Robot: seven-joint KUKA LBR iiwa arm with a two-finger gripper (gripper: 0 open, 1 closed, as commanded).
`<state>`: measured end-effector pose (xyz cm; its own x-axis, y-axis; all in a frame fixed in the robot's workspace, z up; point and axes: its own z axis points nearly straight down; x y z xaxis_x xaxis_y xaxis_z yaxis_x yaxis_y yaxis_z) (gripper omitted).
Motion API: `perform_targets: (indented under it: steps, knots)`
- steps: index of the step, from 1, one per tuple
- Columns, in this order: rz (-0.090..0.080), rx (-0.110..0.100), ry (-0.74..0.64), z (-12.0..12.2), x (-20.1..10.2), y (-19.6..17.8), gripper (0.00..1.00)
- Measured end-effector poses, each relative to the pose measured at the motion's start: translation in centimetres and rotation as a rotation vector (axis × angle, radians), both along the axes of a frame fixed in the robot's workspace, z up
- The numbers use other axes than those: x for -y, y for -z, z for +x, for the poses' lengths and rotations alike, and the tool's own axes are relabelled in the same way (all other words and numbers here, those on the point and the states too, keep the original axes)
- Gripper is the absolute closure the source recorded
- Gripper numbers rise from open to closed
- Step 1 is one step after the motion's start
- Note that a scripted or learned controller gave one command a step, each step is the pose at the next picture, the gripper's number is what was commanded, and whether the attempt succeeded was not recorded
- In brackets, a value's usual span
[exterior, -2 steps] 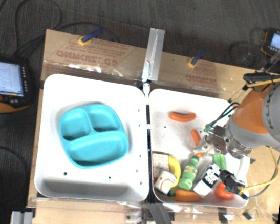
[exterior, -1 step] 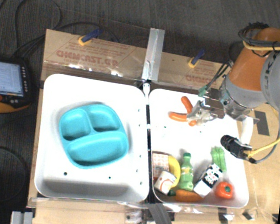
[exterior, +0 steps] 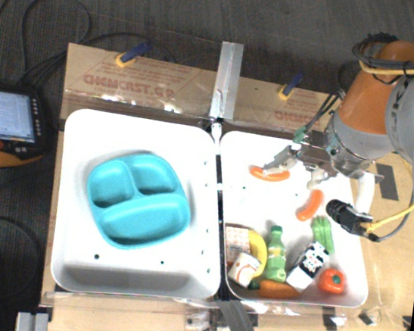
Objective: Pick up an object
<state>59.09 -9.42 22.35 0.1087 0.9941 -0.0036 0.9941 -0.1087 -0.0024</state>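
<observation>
The gripper (exterior: 299, 171) is seen spread wide over the right bin (exterior: 349, 296), nothing pinched. Orange sausages (exterior: 269, 173) are scattered just beside it; more toys (exterior: 277, 256) are piled along the bin's near edge.

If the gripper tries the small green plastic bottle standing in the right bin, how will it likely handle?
The small green plastic bottle stands upright and narrow, so a sideways nudge would probably tip it. It looks like a hollow toy, likely light. Neighbours, the yellow banana and orange carrot, crowd it and may shift too.
</observation>
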Motion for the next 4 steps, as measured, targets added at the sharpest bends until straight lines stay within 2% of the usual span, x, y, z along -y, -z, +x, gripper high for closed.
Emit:
perform_targets:
  steps: [1,2,3,4]
  knots:
    - [0.000,0.001,-0.050,4.1,5.1,13.1,0.00]
    - [0.003,0.017,-0.287,1.9,9.6,13.1,0.00]
    - [0.014,0.015,-0.688,2.1,11.5,13.1,0.00]
    - [-0.002,0.023,-0.688,2.4,11.7,12.2,1.00]
